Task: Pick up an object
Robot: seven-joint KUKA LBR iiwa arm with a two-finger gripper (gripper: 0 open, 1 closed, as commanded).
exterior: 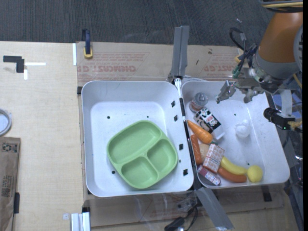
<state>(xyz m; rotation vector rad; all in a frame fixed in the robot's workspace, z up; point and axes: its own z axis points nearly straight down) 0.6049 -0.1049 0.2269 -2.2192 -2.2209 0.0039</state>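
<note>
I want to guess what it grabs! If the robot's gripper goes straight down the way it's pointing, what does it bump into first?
Probably bare bin floor. The gripper hangs open over the back of the right bin, fingers pointing down. The white lump and cow-print carton sit nearer the camera, though depth is hard to judge.

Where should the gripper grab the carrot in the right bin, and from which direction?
Grip the carrot across its thick orange middle, coming straight down. It lies flat and slanted near the bin's left wall, with the cow-print carton close beside it, so probably set the fingers across its narrow width. The gripper hangs above the bin's far end.
</note>
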